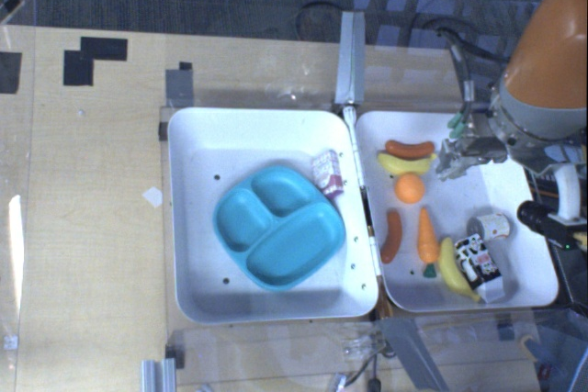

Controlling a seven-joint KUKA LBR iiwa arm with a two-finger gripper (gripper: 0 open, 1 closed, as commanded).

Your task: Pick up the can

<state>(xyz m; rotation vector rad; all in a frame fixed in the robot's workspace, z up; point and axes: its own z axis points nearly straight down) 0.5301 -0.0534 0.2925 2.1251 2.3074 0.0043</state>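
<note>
Where the can (490, 225) lies, a banana (452, 265) crowds it.

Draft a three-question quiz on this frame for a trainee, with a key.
1. True or false: the blue divided plastic plate lies in the right white bin.
2. Pick one. The robot's hand hangs over: A) the left bin, B) the right white bin, C) the bare bench top.
3. Fill in: the right white bin holds ___ yellow bananas.

Key:
1. False; the plate lies in the left white bin.
2. B, over the far part of that bin.
3. Two: one at the far end beside the hand, and one at the near end.
</note>
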